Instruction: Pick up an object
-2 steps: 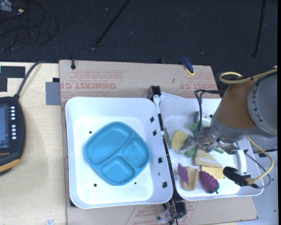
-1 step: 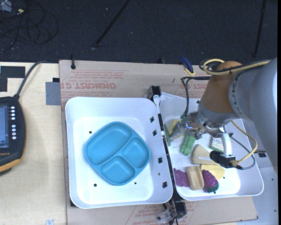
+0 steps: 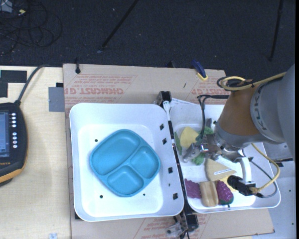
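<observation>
My gripper (image 3: 198, 152) is low in the right bin (image 3: 269, 201), reaching in from the right under the grey arm and its orange band (image 3: 237, 114). It sits among toy foods: a yellow piece (image 3: 188, 136) just to its upper left, and green pieces (image 3: 198, 159) right at its tip. A pale yellow wedge (image 3: 218, 170) lies just below the wrist. A tan piece (image 3: 208, 193) lies nearer the front, with purple grapes (image 3: 193, 188) to its left and a magenta piece (image 3: 224, 192) to its right. Nothing can be seen held.
The left bin (image 3: 84, 128) holds a blue divided plate (image 3: 124, 162). A black divider with clips (image 3: 170, 153) separates the bins. Cables (image 3: 261, 176) trail from the wrist over the right bin's right side. A teach pendant (image 3: 2, 138) lies at the far left of the bench.
</observation>
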`<state>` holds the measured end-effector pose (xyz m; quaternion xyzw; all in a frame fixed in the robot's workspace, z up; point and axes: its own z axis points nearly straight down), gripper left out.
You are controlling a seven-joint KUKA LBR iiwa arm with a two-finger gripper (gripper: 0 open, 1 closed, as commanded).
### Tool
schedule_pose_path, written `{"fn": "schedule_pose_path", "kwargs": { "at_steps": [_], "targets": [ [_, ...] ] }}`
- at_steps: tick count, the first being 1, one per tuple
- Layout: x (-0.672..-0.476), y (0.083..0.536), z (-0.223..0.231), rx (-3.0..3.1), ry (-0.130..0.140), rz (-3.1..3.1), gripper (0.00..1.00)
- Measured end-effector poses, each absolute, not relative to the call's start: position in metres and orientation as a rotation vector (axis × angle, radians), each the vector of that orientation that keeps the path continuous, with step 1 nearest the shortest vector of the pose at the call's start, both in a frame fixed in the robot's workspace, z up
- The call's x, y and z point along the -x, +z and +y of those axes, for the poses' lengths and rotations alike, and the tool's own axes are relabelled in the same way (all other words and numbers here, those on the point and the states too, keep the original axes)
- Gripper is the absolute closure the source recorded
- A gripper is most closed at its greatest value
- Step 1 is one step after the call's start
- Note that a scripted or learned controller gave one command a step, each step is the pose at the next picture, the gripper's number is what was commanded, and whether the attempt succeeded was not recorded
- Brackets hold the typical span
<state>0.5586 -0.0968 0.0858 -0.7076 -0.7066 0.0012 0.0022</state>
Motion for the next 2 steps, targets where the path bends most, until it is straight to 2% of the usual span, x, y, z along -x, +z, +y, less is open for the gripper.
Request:
{"fn": "schedule_pose_path", "kwargs": {
  "at_steps": [1, 2],
  "targets": [
    [-0.619, 0.085, -0.118, 2.218, 0.002, -2.224, 0.0],
    [-0.568, 0.086, -0.093, 2.22, 0.005, -2.214, 0.0]
  ]
}}
